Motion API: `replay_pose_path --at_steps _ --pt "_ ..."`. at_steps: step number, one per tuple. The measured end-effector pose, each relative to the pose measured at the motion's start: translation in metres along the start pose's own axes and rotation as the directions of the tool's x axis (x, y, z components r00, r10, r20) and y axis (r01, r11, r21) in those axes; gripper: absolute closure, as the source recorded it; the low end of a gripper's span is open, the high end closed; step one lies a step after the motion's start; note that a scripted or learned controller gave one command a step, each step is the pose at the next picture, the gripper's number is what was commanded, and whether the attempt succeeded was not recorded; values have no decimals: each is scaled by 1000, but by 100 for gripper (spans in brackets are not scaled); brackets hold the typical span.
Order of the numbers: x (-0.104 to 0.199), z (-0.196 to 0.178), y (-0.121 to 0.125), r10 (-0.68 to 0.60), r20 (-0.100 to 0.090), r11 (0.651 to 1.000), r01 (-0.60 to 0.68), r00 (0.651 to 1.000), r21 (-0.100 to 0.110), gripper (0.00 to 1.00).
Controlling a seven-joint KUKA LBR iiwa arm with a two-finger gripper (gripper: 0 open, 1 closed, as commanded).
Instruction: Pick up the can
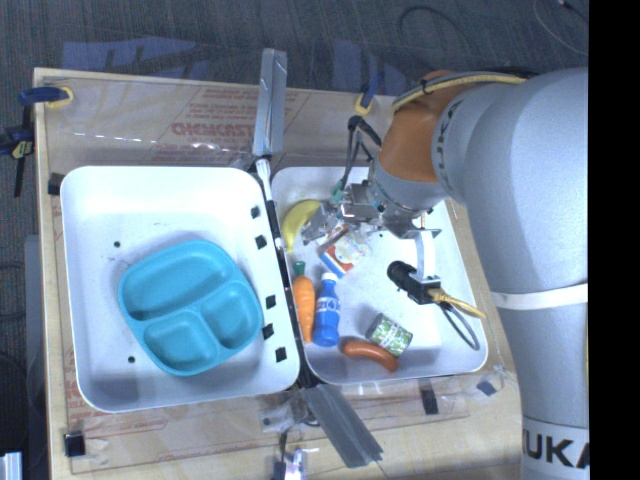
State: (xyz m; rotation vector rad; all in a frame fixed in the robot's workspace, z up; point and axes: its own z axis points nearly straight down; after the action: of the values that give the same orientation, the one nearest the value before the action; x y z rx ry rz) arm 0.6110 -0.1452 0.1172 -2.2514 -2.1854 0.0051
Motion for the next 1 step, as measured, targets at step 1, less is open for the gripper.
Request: replay_pose_path --at_steps 1 --pt "0 -62 28 -102 0 995 102 995 1 0"
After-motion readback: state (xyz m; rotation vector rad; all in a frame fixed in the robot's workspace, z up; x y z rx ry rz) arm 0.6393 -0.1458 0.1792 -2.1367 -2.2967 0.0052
